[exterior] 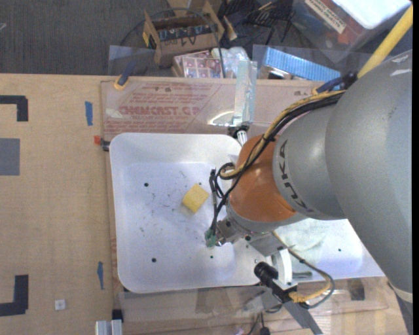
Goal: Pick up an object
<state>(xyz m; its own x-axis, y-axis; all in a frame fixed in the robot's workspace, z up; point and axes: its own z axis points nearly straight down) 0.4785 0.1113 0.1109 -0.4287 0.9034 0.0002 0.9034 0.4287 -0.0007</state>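
Clear plastic sheet (171, 110) behind left bin: red print reads "CHEMCAST", further letters after it, roughly "G.P", uncertain. Arm (366, 137): dark lettering on grey casing beside orange band, partly visible, appears "UKA". Box (327, 16) at top right: red printing, illegible. Card packet (198, 66) at top centre: print too small to read.

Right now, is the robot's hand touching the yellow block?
Apart. The camera view shows bare white bin floor between the yellow block and the gripper.
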